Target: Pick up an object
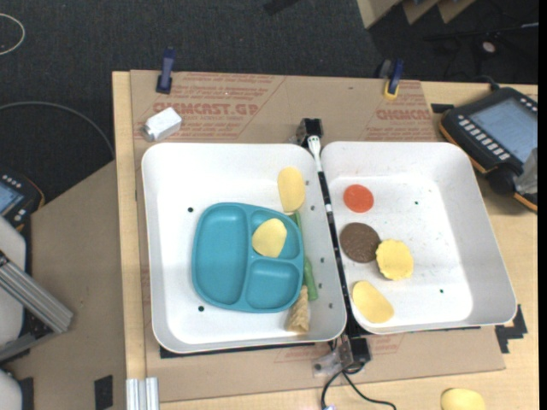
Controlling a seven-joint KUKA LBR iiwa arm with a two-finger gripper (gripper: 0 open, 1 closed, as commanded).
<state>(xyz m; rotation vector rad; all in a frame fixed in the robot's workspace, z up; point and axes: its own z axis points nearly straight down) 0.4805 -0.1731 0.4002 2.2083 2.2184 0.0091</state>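
Observation:
The left bin (pixel 167 229) holds a teal divided plate (pixel 224 259) with a yellow piece (pixel 270 238) in its upper right compartment. A yellow oblong piece (pixel 291 189) lies at the bin's right wall, above a green stick (pixel 308 276) and a tan crumbly piece (pixel 299 315). In the right bin (pixel 461 229) lie an orange-red disc (pixel 359 198), a brown disc (pixel 360 242), and two yellow pieces (pixel 395 260) (pixel 373 302).
A white block (pixel 162 124) sits on the cardboard behind the left bin. Blue (pixel 166 71) and yellow-blue (pixel 393 78) clamps hold the board's far edge. A handheld pendant (pixel 496 135) lies at the right. Another yellow object (pixel 461 399) rests at the bottom right.

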